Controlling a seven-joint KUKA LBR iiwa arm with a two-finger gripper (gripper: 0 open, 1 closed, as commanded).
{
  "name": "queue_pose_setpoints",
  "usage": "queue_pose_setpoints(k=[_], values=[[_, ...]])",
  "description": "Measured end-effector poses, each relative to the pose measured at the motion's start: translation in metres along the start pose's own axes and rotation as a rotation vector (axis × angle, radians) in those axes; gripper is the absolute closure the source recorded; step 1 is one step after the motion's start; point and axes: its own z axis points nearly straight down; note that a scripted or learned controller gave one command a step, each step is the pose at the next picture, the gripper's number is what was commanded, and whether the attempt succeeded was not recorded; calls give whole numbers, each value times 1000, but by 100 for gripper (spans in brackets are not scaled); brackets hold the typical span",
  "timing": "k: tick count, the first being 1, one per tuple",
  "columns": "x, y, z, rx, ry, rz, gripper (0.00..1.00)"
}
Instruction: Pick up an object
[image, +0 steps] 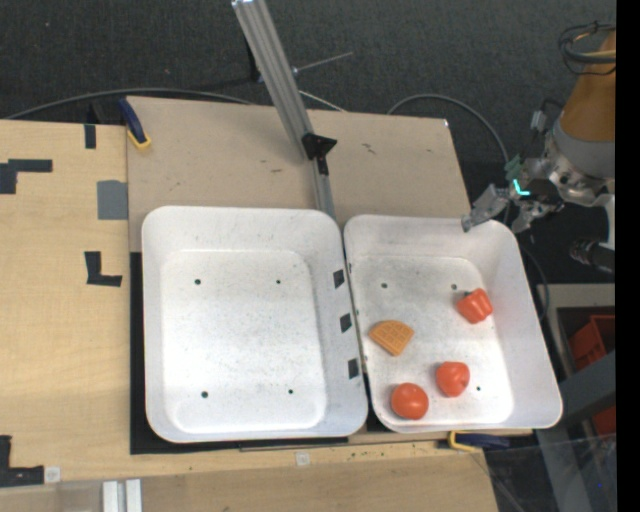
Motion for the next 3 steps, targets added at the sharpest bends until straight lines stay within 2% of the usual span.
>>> queue_pose_setpoints(k=[1,3], values=[[0,1,-3,-4,-2,-1,0],[12,-1,112,1,0,-1,0]])
